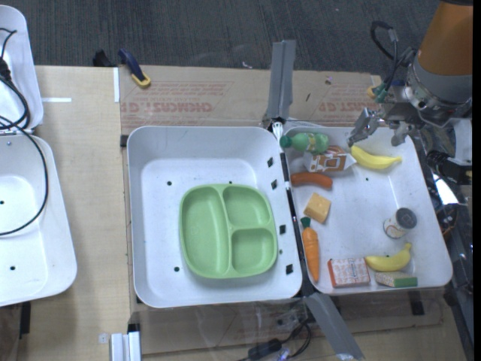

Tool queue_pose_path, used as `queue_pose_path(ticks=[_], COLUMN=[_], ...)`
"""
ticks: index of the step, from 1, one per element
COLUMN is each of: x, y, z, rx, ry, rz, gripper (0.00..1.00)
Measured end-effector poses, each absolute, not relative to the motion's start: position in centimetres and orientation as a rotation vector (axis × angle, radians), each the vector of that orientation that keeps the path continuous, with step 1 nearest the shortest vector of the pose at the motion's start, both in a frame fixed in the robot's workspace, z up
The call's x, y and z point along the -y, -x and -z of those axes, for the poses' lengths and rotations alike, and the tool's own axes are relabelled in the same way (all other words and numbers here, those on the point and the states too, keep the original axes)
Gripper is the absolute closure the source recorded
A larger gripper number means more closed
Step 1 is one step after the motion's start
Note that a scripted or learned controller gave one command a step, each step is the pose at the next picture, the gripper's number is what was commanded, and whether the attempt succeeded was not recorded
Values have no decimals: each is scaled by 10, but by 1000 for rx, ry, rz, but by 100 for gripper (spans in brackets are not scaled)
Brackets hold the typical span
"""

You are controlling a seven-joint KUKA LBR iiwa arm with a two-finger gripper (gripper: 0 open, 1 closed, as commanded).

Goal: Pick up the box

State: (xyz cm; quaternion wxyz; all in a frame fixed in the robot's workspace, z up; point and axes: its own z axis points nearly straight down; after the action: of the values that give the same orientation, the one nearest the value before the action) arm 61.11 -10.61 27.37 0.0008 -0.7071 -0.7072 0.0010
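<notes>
The gripper (382, 123) hung over the far edge of the right bin (430, 201), near its far right corner, with its two fingers spread apart and nothing between them. The grey arm with its orange band (449, 27) rose behind it toward the upper right.

The box (349, 271), a small reddish carton lying flat, sat against the near edge of the right bin, about midway along that edge and well apart from the gripper. Just to its right lay a banana (391, 259), and touching the near wall beside that was a pale wedge with a green edge (397, 280). A carrot (311, 251) lay along the left wall of the same bin, its green top pointing away from the near edge. Beyond it was a cheese wedge (318, 207), then a sausage (311, 179), and a small white and orange carton (331, 161) tilted beside a green vegetable (306, 141) in the far left corner. A second banana (374, 158) lay near the far edge, just below the gripper. A small round tin (400, 222) stood near the right wall.

The left bin (150, 201) held a green divided plate (228, 231) with three compartments, set toward its near right part.
</notes>
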Motion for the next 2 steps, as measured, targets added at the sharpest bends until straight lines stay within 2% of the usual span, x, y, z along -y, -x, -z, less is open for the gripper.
queue_pose_path(ticks=[1, 2], x=[145, 182], y=[-549, -617], z=[-134, -91], rx=[2337, 2322], ry=[2095, 2115], rz=[-4, -2], gripper=[0, 0])
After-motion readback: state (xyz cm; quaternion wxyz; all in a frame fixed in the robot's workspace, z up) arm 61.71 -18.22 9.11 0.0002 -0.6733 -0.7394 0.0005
